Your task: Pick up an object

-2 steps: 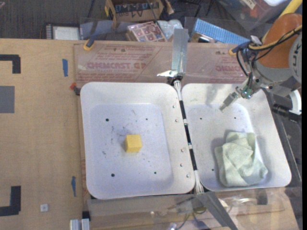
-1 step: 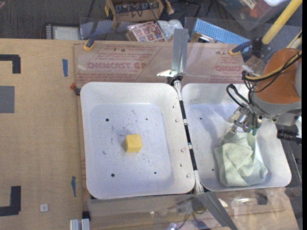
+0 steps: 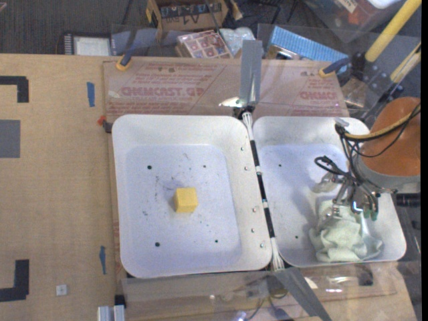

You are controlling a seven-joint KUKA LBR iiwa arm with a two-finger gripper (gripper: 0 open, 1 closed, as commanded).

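Note:
A small yellow cube (image 3: 186,200) lies near the middle of the left bin (image 3: 134,146). In the right bin (image 3: 294,146) a crumpled pale green-white cloth (image 3: 341,238) lies at the front right corner. My gripper (image 3: 342,204) hangs low over the cloth's back edge, under the grey arm with its orange band (image 3: 398,136). Cables and wrist parts crowd around the gripper.
A cardboard sheet (image 3: 221,92) lies behind both bins. The divider between the bins (image 3: 261,192) runs down the middle. Brown board with black markings (image 3: 47,179) covers the bench to the left. Clutter and a yellow pole (image 3: 398,22) stand at the back.

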